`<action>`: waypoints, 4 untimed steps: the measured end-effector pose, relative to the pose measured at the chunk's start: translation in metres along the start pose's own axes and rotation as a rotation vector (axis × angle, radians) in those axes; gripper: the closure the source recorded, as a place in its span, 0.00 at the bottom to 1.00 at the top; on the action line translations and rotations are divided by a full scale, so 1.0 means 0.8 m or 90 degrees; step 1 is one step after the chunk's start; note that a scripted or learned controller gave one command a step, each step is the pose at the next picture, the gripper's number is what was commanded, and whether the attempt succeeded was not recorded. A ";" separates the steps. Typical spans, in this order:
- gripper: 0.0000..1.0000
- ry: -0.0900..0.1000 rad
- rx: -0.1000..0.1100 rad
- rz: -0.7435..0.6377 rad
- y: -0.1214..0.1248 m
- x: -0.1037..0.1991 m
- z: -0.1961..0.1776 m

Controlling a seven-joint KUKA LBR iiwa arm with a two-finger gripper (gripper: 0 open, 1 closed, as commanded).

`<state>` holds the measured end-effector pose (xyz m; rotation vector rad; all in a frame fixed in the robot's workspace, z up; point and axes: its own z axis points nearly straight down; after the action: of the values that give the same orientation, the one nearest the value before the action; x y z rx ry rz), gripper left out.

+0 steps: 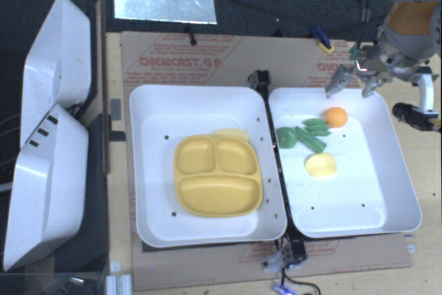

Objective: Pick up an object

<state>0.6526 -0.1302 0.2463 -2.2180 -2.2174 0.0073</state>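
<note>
Orange ball (336, 117) sits at twelve o'clock in your right bin (387, 204), untouched; the gripper (352, 87) hovers just above it, fingers spread and empty, so your whole pick remains.

Gripper (353, 85) hangs open above right bin's (394, 169) far rim; orange ball (336, 117) lies near it.
</note>
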 end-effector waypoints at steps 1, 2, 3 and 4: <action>0.00 0.000 -0.005 0.000 0.002 0.000 -0.006; 0.00 0.000 -0.003 0.000 -0.005 0.003 0.048; 0.00 0.000 -0.003 0.000 -0.014 -0.005 0.114; 0.00 0.000 -0.002 0.000 -0.021 0.000 0.189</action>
<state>0.6348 -0.1299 0.0951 -2.2188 -2.2197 0.0033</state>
